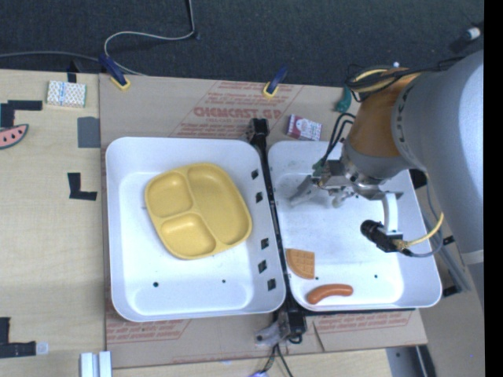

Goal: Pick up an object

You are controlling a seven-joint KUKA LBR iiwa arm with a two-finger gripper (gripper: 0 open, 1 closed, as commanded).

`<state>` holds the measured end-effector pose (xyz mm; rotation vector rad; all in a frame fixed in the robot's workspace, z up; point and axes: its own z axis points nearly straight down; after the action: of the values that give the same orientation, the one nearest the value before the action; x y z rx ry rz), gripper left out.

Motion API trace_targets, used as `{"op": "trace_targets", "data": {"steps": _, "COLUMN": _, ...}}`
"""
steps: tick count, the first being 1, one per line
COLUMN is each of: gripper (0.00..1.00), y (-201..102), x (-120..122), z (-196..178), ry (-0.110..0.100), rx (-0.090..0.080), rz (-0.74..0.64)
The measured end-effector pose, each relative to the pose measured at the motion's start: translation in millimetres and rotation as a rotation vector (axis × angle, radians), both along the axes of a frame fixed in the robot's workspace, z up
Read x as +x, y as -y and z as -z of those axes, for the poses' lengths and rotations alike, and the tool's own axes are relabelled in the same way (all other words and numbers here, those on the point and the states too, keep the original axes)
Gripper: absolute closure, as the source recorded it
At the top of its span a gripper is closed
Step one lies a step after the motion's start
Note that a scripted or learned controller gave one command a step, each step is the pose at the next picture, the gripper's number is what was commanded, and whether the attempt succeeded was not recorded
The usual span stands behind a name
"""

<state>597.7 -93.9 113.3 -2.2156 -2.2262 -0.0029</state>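
Note:
In the right bin point(409, 285) lie an orange-brown toast piece point(299, 262) near the front left and an orange sausage point(329, 292) at the front edge. A yellow divided plate point(196, 209) fills the middle of the left bin point(130, 289). My gripper point(316, 198) hangs over the back left part of the right bin, well behind the toast and sausage. Its silver fingers point(297, 194) are spread apart, open, with nothing between them.
A black ridge point(266, 203) separates the two bins. A small red-and-white packet point(302, 127) lies on the cardboard behind the right bin. A black cable plug point(379, 236) hangs off the wrist over the right bin's centre. Yellow clamps point(275, 86) hold the cardboard's back edge.

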Motion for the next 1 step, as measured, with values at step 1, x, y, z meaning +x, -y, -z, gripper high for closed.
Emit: {"op": "trace_targets", "data": {"steps": 1, "gripper": 0.00, "y": 6.0, "x": 14.3, "z": 27.7, "ry": -0.001, "rx": -0.002, "rz": 0.003}}
